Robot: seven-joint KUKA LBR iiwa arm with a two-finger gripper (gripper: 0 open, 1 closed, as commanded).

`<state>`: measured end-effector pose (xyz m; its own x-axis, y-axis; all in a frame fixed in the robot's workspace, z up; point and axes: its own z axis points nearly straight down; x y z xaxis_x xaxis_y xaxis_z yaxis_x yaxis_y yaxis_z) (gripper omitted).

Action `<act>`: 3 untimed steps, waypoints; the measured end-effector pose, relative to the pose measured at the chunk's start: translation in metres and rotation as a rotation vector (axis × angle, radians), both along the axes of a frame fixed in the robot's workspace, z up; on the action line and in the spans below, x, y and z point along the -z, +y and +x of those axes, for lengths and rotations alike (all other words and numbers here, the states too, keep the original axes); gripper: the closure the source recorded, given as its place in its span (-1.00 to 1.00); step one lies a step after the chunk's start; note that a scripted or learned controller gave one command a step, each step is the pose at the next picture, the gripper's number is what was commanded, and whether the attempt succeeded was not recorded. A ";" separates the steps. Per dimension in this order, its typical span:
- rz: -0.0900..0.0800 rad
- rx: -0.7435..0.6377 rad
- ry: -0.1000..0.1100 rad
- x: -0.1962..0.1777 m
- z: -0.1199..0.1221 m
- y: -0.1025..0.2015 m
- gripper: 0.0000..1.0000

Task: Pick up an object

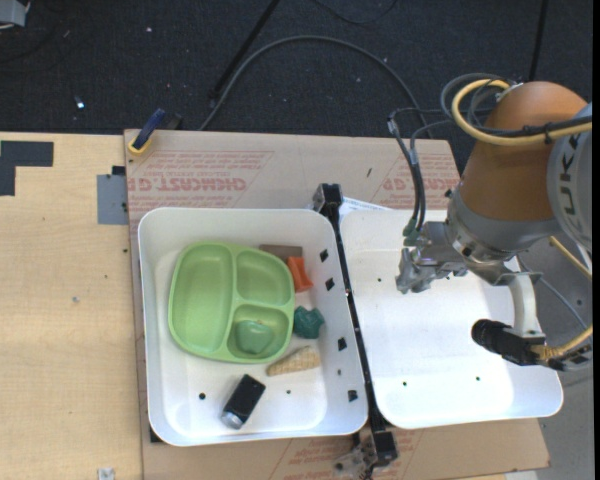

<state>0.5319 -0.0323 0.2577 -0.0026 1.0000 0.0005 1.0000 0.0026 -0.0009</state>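
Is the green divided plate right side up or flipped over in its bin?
Right side up: the green divided plate lies flat in the left bin, its three compartments open upward.

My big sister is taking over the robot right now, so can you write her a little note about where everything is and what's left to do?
Pincer: over the right-hand shallow white bin, near its upper left; whether it is open or shut can't be told, and nothing is seen in it.
Left-hand shallow white bin has everything: a light green divided plastic tray, a small orange block at the tray's right edge, a dark green lumpy toy, a tan cone-shaped piece, a black rectangular block.
Done: nothing picked yet.
Left: move to the left bin, grasp one object, lift.
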 end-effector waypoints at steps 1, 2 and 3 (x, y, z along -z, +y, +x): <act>0.000 0.000 0.001 0.019 0.008 0.052 1.00; -0.001 0.000 0.000 0.019 0.012 0.095 1.00; 0.000 0.000 0.001 0.027 0.017 0.137 1.00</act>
